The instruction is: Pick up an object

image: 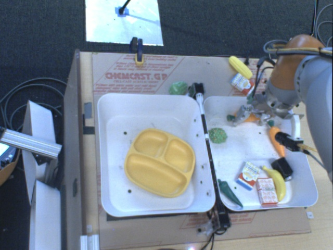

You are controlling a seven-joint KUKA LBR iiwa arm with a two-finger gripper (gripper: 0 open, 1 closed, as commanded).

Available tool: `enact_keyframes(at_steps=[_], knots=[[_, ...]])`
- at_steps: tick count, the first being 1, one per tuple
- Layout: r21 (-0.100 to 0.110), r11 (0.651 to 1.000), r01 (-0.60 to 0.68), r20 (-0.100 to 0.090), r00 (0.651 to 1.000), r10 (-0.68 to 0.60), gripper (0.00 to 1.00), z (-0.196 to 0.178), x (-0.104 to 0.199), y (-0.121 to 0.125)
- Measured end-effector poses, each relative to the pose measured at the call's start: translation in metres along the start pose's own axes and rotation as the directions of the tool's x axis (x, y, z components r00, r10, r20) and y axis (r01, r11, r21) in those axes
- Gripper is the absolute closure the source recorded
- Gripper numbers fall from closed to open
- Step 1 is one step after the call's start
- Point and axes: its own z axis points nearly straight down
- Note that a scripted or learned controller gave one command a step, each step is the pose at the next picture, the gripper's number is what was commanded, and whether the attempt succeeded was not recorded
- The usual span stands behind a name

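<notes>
While hand [248,113] hovers low in right bin [299,194], upper part, finger state unclear (cannot tell); nearest pick: green lump [217,135], just below-left of it, roundish, no long axis.

You get even overhead light, bright on both white bins [112,139]; glare on the floor sheet [104,14]. Shadows soft. Slightly grainy, edges mildly soft.

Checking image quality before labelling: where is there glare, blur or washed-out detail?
Camera view: the floor sheet glares near white; the right bin is bright but readable; the end effector looks soft and smeared; the yellow tray is sharp and evenly lit.
</notes>
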Motion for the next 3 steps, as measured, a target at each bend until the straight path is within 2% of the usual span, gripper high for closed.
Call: enact_keyframes(at_steps=[2,3], knots=[[-0.002,1.000,0.001,0.001,1.000,-0.001,0.00,0.000,-0.012,0.000],[0.001,1.000,0.001,-0.004,1.000,-0.001,0.00,-0.001,-0.032,0.001]])
